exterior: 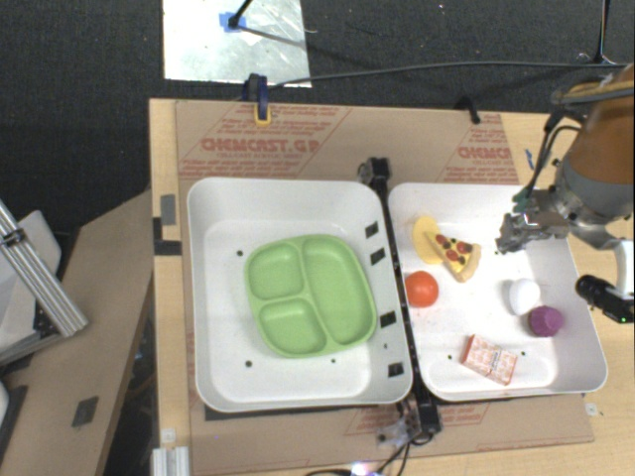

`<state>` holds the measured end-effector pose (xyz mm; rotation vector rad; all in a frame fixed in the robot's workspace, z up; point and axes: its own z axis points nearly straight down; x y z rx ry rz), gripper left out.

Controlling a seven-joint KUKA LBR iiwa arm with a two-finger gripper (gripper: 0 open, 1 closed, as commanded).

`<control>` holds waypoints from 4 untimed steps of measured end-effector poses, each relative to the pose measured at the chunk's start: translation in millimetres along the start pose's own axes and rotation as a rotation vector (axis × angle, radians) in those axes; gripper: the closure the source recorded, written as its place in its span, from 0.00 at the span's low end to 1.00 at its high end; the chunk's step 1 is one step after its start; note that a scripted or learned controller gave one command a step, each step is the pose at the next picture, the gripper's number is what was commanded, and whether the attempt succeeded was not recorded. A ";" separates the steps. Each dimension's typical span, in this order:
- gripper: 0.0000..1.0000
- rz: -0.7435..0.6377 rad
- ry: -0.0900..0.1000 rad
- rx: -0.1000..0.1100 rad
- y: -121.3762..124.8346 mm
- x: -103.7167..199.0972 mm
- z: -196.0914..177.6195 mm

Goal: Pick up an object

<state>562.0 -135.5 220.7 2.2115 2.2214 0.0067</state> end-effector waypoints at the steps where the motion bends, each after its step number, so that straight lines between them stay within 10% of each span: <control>1: 1.00 0.000 0.001 0.004 1.1 -0.2 -11.4; 4: 1.00 -0.006 0.005 0.008 -36.3 171.3 2.7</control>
